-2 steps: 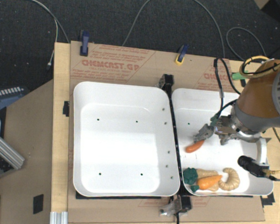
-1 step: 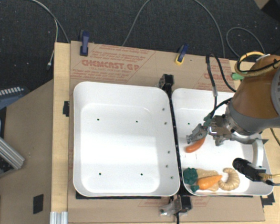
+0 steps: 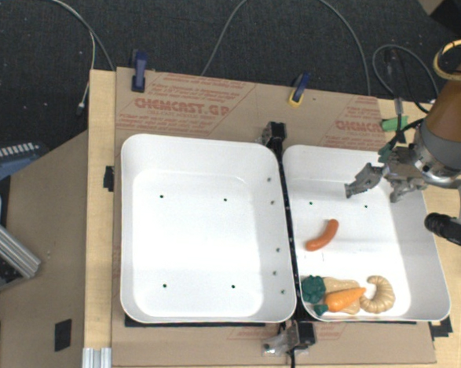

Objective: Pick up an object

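In the right bin an orange sausage-shaped piece lies near the middle. Along the bin's front edge sit a dark green piece, an orange carrot-like piece and a curled tan piece, packed close together. My gripper hangs over the bin's far part, up and to the right of the sausage piece, open, with nothing between its fingers.
The left bin lies beside the right one, with a black divider clamp at their far joint. Blue and yellow clamps hold the cardboard at the back. Cables run across the dark floor behind.
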